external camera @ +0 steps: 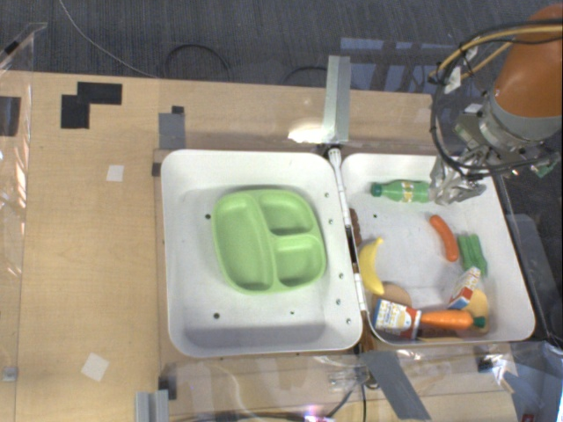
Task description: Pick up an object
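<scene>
poised over the green bottle, nothing lifted

hard to say whether apart or together: gripper [453, 187] seen from above at a slant, its metal tip a pale blur at the far edge of the right bin [519, 328], so cannot tell the state of the jaws. nothing visibly caught there. hangs just beside the cap end of the green bottle [400, 190], close enough to look like touching, though contact not clear. reaches in from the right under the orange band [528, 82], cables looped above, probably because that side gives the shortest path to this bin.

lying flat along the far wall, the bottle sits well apart from the clutter, likely the easiest thing to grasp for that reason: free space on both long sides. nearer the front right, an orange sausage shape [444, 236] and a green pepper-like piece [473, 253] side by side. at the front, crowded together and touching: a banana [371, 266] curved against the divider, a brown rounded item [396, 294], a red-labelled can [396, 317] on its side, a carrot [444, 319], a small white bottle [464, 287] leaning over a yellow piece. harder pickings there, judged by how tightly packed.

left bin [176, 236] holds a green divided tray [268, 240], set near the middle, well away from the arm.

task judged barely begun: a descent and a closing on the bottle yet to come, with a roll of the round body the main risk.
</scene>
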`<state>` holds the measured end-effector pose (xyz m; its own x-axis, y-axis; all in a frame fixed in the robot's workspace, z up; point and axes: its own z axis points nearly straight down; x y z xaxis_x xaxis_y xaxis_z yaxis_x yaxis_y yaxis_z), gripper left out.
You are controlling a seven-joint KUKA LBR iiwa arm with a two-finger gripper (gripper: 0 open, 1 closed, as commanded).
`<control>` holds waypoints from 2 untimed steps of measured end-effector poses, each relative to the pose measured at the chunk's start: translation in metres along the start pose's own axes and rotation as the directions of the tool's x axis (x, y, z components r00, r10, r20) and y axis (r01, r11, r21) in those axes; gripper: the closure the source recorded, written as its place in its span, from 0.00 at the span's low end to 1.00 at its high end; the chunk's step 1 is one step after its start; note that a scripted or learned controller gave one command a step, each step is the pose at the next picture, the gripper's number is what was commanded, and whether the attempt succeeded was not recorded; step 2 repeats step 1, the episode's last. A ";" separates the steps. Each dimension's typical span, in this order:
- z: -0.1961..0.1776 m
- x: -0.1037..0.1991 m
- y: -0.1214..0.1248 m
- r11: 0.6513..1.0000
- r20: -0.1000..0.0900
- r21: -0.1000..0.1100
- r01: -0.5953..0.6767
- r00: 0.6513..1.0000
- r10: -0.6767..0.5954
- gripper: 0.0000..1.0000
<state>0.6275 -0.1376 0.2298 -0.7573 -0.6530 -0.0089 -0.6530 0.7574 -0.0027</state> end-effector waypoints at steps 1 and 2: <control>-0.002 0.003 -0.002 1.000 0.000 0.003 -0.005 1.000 0.005 0.00; -0.002 0.003 -0.002 1.000 0.000 0.003 -0.005 1.000 0.005 0.00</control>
